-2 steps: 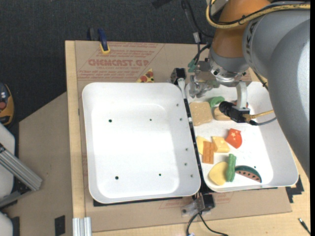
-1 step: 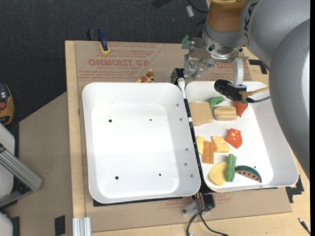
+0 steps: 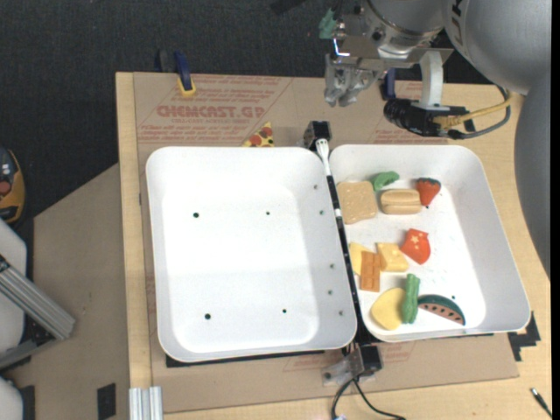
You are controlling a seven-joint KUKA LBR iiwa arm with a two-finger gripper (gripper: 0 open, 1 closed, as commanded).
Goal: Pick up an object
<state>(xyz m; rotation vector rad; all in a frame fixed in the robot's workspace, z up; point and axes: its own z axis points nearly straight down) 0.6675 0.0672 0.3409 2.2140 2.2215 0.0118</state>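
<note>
My gripper (image 3: 347, 90) hangs high above the bench, past the far edge of the right bin (image 3: 490, 234), with nothing between its fingers. In that bin lie several toy foods: a tan bread slice (image 3: 357, 201), a bun (image 3: 401, 202), a green piece (image 3: 384, 180), a strawberry (image 3: 428, 190), a red pepper (image 3: 416, 245), yellow and orange cheese pieces (image 3: 376, 262), a yellow lemon-like piece (image 3: 388, 308), a green bean (image 3: 411, 297) and a watermelon slice (image 3: 441, 310).
The left bin (image 3: 245, 252) is a shallow white tray beside the right one. A small pizza-like toy (image 3: 260, 136) lies on the cardboard behind the left bin. A blue and yellow clamp (image 3: 183, 73) grips the board's far left edge.
</note>
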